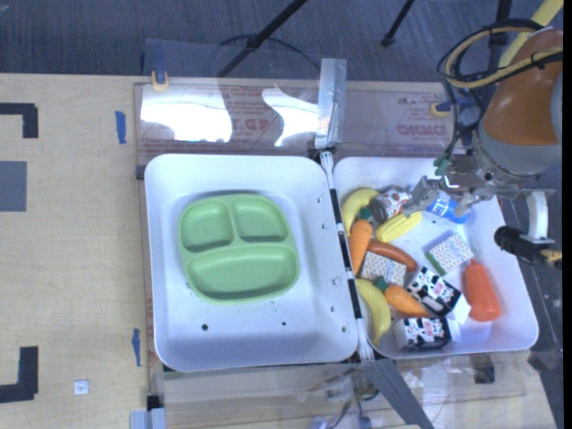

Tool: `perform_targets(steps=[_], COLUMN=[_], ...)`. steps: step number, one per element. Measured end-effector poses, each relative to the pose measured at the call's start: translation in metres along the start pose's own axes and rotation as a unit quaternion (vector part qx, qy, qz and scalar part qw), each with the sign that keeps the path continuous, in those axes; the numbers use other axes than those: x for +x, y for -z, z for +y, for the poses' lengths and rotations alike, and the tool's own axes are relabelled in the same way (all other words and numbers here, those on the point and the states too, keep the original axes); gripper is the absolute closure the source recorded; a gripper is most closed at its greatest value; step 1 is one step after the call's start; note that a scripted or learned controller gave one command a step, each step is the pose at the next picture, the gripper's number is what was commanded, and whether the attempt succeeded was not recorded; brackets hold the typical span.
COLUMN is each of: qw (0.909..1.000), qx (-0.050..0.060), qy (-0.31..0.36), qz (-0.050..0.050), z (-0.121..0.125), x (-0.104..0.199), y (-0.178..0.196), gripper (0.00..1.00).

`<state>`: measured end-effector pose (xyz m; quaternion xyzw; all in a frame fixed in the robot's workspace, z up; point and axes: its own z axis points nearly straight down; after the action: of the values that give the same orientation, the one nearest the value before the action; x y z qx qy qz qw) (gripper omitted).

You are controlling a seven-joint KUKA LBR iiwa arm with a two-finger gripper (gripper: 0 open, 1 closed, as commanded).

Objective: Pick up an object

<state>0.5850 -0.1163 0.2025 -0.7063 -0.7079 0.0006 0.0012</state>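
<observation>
Green three-compartment tray (pixel 239 246) sitting inside left white bin (pixel 170 320). Clear plastic sheet (pixel 232 114) lying just behind that bin, glare on it. Silver tape strip (pixel 332 101) upright at bin's back right corner. Blue tape bits (pixel 121 125) left of bin.

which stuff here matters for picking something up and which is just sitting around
Job: gripper over the right bin; pickable items there: corn cob, carrots, bananas, orange bottle, cow-print cartons.

Lying about: left bin, green divided tray.
</observation>
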Motion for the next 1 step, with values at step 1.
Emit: perform_targets(steps=[1], qw=[1.0], qx=[-0.001], qy=[0.0], qz=[0.0], z=[0.001], x=[0.0004], y=[0.0103], gripper=[1.0])
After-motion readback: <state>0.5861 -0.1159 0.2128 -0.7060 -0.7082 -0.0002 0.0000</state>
